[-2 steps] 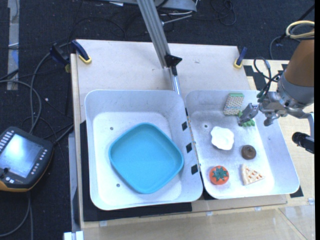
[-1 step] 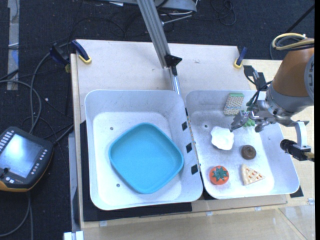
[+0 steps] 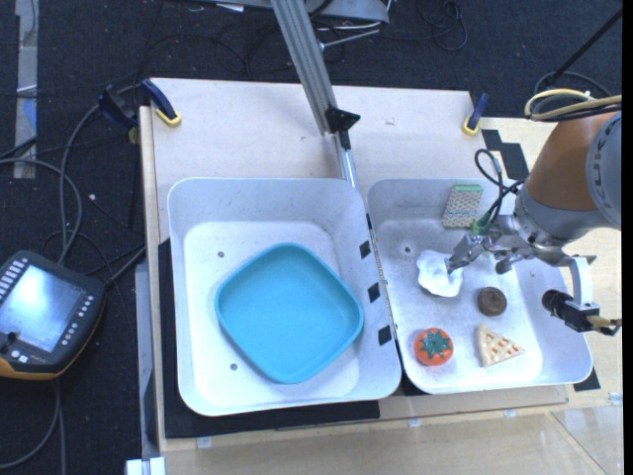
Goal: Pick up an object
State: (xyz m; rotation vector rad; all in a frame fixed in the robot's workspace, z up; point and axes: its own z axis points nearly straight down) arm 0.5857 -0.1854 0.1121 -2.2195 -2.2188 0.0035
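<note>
The right bin (image 3: pixel 554 369) holds several small objects. A white crumpled piece (image 3: pixel 439 274) lies near its middle, and a brown round piece (image 3: pixel 492 301) is just to its right. A red tomato-like toy (image 3: pixel 433 346) and a tan wedge (image 3: pixel 497 346) lie near the front. At the back lies a speckled green-grey pad (image 3: pixel 462 205). My gripper (image 3: pixel 481 262) hangs low over the bin, open, between the white piece and the brown one. Its left finger (image 3: pixel 461 258) is at the white piece's upper right edge. Nothing is between the fingers.
The left bin (image 3: pixel 198 216) holds a shallow blue tray (image 3: pixel 288 311). A slanted metal pole (image 3: pixel 309 57) comes down to the divide between the bins. The arm's orange band (image 3: pixel 564 161) is above the right bin's far right side.
</note>
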